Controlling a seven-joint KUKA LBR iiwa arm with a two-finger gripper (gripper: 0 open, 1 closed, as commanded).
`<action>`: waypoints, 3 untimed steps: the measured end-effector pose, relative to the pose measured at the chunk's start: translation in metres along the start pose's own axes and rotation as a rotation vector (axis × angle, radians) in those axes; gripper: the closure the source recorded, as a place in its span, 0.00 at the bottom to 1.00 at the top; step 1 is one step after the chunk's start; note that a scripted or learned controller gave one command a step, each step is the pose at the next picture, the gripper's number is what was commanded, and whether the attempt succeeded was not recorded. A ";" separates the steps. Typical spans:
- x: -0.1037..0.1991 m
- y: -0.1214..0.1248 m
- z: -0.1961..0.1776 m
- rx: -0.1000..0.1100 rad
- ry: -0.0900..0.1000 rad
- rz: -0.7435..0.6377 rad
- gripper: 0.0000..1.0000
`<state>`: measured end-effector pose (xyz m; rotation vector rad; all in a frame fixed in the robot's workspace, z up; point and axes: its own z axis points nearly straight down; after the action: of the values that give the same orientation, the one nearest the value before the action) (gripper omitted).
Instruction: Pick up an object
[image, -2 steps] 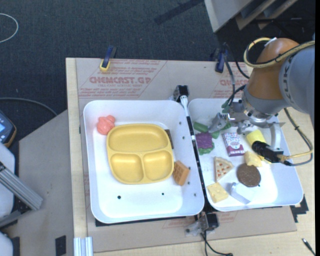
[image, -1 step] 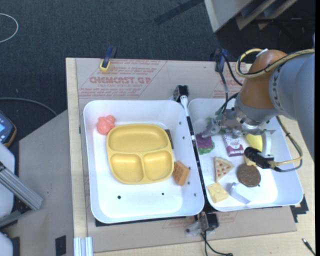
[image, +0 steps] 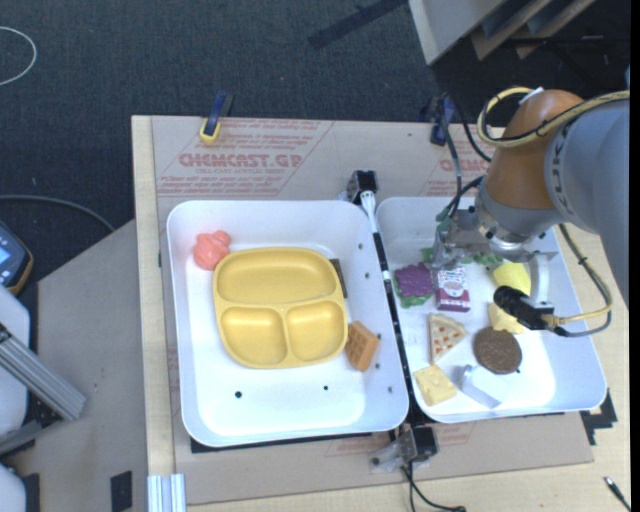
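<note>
Packet: a small red and white packet (image: 453, 288) lies in the right bin (image: 575, 385), near that bin's far left corner, directly under the end effector.
End effector: the end effector (image: 455, 250) hangs low over the far left part of the right bin, just above the packet; whether its fingers are spread or closed, I cannot tell.
Arm: the grey arm (image: 590, 160) with its orange band (image: 525, 150) comes in over the right bin's far right corner.
Right bin, other things: a purple and green toy (image: 412, 283) just left of the packet, a pizza slice (image: 444, 335) nearer the front, a cheese wedge (image: 433, 384) and a grey block (image: 479, 386) by the front edge, a brown cookie (image: 497, 351) right of the pizza slice, a yellow piece (image: 511, 275) under the arm.
Left bin: the left bin (image: 200, 400) carries a yellow divided plate (image: 278, 305) at its middle, a pink toy (image: 210, 248) toward its far left corner, a waffle piece (image: 361, 346) touching the plate's right side.
Table: both bins sit side by side on the table (image: 160, 180), touching along their shared edge.
</note>
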<state>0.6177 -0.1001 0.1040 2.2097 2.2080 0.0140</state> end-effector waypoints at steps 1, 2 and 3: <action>0.006 0.005 -0.062 0.012 0.005 -0.002 1.00; 0.006 0.008 -0.117 0.010 0.004 -0.002 1.00; 0.054 -0.033 -0.122 0.023 0.009 -0.005 1.00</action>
<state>0.5829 -0.0451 0.2246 2.2198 2.2299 -0.0009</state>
